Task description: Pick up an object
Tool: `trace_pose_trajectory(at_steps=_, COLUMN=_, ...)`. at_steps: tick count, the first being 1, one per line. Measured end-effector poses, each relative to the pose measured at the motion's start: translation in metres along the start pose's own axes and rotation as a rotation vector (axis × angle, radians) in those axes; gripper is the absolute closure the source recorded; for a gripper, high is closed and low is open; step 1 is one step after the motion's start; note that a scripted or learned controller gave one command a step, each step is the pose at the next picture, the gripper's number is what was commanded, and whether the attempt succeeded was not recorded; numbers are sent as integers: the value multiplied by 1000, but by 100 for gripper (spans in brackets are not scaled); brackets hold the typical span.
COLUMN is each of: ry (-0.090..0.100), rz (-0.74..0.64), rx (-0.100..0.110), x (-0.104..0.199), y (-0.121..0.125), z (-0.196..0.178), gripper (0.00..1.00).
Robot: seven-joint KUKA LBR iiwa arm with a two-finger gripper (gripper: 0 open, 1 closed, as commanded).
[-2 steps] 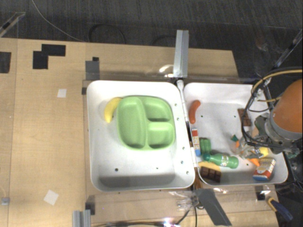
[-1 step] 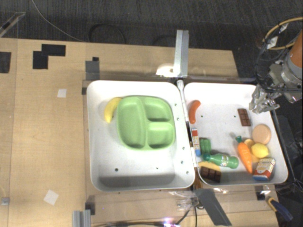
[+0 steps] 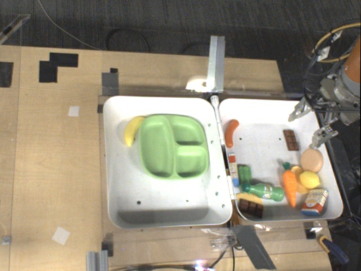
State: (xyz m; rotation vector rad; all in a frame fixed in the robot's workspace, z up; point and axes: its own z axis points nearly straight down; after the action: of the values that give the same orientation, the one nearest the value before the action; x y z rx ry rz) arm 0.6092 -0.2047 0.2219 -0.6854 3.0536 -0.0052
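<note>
end effector [image 3: 317, 126]: open, nothing between its fingers, over right bin's [image 3: 265, 113] far right edge
nearest object: egg [image 3: 311, 160], just below it
advice: descend straight, straddle egg, avoid lemon [image 3: 309, 179]

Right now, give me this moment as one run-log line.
gripper: open, holding nothing, above right bin's far right edge | nearest: chocolate bar, egg | left bin: green tray, banana

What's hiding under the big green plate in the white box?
A yellow banana pokes out from beneath the left edge of the green plate in the left bin. One end is tucked underneath, so that part is hidden. Anything else beneath the plate is covered.
</note>
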Motion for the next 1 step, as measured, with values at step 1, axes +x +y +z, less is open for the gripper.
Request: trace_pose_trajectory(at_steps=1, ry=5, rz=10, rx=-3, x=81, y=46, z=125, gripper=0)
